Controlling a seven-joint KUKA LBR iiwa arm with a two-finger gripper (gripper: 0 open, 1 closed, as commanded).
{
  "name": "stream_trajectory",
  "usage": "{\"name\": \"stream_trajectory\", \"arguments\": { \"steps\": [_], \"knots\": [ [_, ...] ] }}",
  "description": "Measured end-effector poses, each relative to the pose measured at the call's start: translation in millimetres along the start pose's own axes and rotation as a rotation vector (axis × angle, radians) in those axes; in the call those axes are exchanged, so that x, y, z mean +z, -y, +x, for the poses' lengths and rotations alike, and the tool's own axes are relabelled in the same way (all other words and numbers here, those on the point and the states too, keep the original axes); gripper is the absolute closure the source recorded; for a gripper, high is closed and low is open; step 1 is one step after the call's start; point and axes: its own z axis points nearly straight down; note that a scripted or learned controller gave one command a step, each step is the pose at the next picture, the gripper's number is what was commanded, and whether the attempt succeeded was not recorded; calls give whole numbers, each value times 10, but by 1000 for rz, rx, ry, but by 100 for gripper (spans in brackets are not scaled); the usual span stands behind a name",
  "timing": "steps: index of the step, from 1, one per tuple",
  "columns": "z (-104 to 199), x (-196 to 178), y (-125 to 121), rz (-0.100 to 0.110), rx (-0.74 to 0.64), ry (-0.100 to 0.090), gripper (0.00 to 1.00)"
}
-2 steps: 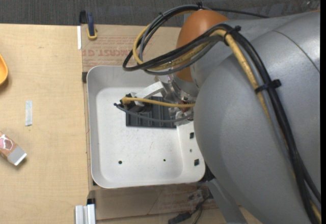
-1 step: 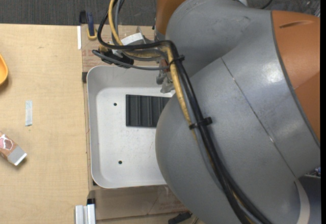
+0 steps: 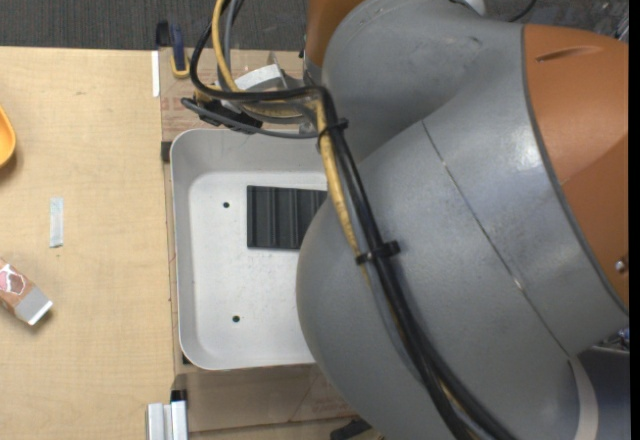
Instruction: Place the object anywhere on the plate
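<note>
object: you can't tell for sure which thing it is; the likeliest thing you see is a dark ribbed block (image 3: pixel 285 218).
block: lies flat on the bin floor, in the upper middle part, its right end hidden under the arm.
hand: you can't tell if it's spread or pressed together, or pinching anything; the arm's bulk covers that side.
bin (image 3: pixel 200 268): white, shallow, rounded corners; you see its left part, with two small dark dots on the floor, one just left of the block, one near the bottom edge.
arm (image 3: pixel 470 228): grey with orange sections, very close to the camera, hanging over the bin's right part.
cables (image 3: pixel 215 38): yellow and black, looping from the arm over the bin's top edge.
table (image 3: pixel 90 128): pale wood, left of the bin.
orange piece (image 3: pixel 4 136): curved, cut by the left edge; you can't tell if it's the plate.
strip (image 3: pixel 56 223): small, grey, on the table, well apart from the bin.
packet (image 3: pixel 20 293): brown and white, low at the left edge.
clip (image 3: pixel 178 46): blue, at the table's top edge, above the bin's left corner.
</note>
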Motion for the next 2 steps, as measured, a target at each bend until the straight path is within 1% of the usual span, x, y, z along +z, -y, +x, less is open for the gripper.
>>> {"name": "stream_trajectory", "arguments": {
  "steps": [1, 2],
  "knots": [
    [-491, -277, 552, 0, -241, 1, 0],
    [-488, -360, 525, -2, -238, 3, 100]
  ]
}}
